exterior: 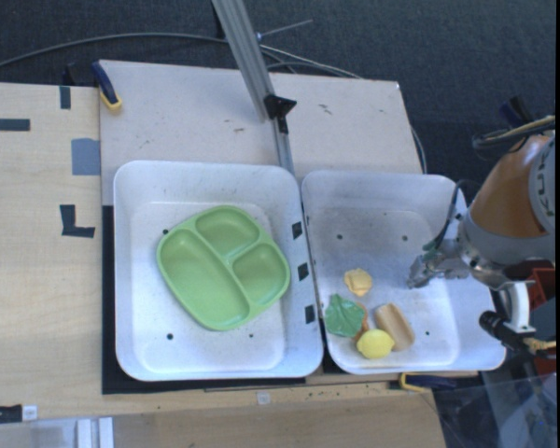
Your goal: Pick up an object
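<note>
Pale wooden bench (37, 250) carrying two white bins side by side. Left bin (131, 343) holding a green divided plate (224, 267). Toward the right bin's (373, 189) near edge, clustered: a small yellow piece (357, 282), a green leafy toy (344, 316), a lemon (375, 344) and a tan hot-dog bun (395, 326). Gripper (426, 272) low by the right wall, nothing between its tips; width impossible to tell. Best to centre over one piece, probably the yellow one standing slightly apart, before closing.

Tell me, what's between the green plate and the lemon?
In the camera view, the bins' touching walls come first after the green plate. Then the green leafy toy lies right beside the lemon.
</note>
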### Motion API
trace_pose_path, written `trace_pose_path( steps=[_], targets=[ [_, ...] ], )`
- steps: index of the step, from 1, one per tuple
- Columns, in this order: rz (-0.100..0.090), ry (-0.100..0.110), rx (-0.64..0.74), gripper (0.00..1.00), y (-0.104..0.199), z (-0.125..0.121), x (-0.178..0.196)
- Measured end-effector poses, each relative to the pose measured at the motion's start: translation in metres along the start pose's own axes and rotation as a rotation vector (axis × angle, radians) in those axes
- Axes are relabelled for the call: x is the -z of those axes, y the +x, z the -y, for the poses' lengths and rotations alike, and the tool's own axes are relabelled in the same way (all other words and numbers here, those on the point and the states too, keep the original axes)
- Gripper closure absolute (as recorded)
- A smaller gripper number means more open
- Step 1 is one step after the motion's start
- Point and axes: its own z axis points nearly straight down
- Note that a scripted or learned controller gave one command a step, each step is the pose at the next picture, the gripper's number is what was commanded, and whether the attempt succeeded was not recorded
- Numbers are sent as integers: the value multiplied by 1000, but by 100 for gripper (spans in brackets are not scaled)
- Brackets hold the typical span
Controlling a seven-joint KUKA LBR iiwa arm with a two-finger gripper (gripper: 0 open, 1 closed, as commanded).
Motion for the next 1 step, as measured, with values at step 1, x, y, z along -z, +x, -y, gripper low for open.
trace_pose_path(
  steps=[1],
  targets=[
    [2,-4,-2,100,-7,-1,44]
  ],
)
